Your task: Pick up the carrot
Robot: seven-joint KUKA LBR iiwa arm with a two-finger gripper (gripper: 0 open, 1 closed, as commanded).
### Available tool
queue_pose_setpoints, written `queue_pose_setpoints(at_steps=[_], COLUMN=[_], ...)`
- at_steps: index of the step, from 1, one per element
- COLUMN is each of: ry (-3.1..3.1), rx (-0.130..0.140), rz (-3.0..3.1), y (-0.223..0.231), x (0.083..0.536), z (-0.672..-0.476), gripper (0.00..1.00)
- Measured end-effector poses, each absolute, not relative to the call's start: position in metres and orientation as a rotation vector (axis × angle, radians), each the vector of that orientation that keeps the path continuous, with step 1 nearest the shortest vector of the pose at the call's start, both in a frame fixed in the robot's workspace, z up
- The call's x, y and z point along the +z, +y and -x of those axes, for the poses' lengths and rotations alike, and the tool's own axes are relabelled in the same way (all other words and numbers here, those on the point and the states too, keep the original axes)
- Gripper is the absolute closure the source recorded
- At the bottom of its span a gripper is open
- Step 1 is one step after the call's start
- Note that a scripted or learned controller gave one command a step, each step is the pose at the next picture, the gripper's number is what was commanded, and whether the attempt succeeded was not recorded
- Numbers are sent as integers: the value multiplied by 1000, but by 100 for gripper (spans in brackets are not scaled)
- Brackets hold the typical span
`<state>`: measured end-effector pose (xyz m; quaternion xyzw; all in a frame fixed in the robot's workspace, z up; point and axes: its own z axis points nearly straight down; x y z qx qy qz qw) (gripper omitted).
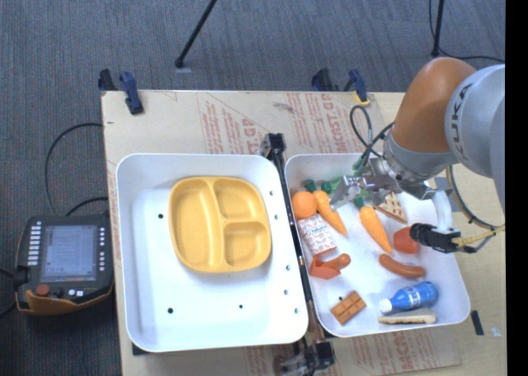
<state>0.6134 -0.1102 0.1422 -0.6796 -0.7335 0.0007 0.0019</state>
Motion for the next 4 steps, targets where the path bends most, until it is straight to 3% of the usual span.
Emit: queue_pose_setpoints(at_steps=[1, 2, 3, 4], ry=[-2253, -2247, -1934, -2426], rx=[-7, -13, 1, 1], rz=[2198, 2204, 2473, 1991], y=[-101, -101, -52, -76], x=[93, 103, 187, 187], z=[-595, -596, -574, -496], gripper=[0, 100, 100, 100])
